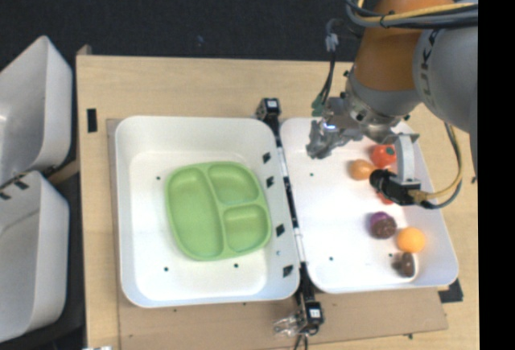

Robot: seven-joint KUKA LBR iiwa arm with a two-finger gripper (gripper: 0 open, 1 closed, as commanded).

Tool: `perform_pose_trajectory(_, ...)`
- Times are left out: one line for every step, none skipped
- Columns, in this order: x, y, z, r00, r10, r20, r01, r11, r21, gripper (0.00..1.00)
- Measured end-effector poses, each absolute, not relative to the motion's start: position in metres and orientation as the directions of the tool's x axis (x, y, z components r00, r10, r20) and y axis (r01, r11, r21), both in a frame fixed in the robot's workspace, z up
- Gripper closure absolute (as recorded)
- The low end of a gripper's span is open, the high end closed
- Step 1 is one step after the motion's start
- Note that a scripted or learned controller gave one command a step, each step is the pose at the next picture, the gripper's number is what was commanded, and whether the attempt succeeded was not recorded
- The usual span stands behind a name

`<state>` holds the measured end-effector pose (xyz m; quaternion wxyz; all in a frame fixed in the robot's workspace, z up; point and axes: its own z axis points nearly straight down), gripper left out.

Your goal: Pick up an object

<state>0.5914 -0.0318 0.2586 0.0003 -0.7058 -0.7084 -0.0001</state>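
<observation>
Start at the bottom right of the frame: in the near corner of the right bin (338, 260) lies a small brown object (404, 264), with an orange ball (411, 240) just above it and a dark purple, plum-like piece (382, 224) just to its left. Any of these will serve as your target, and they sit close together, so if you choose one, come straight down over its middle or you will likely nudge its neighbour toward the bin wall.

Further up the right side, a yellow-orange piece (360, 170) and a red, tomato-like piece (384, 154) lie near a white and black fixture on the arm. The yellow-orange one has the most bare floor to its left, so I judge it the easiest pick.

The gripper (320, 141) hangs low over the upper left part of that bin, beside the wall between the two bins, and nothing shows between its fingers; whether they are apart or together I cannot tell from this angle. You would need to move it rightward across the frame before descending.

The green divided plate (217, 210) lies in the left bin (137, 276), at centre left of the frame.

I can read no labels or writing on any object here.
</observation>
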Motion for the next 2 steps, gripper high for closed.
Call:
perform_pose_trajectory(0.584, 0.027, 0.252, -0.003, 1.0, 0.0, 1.0, 0.003, 0.0, 1.0)
perform_pose_trajectory(0.586, 0.074, 0.252, -0.002, 1.0, 0.0, 1.0, 0.002, 0.001, 1.0)
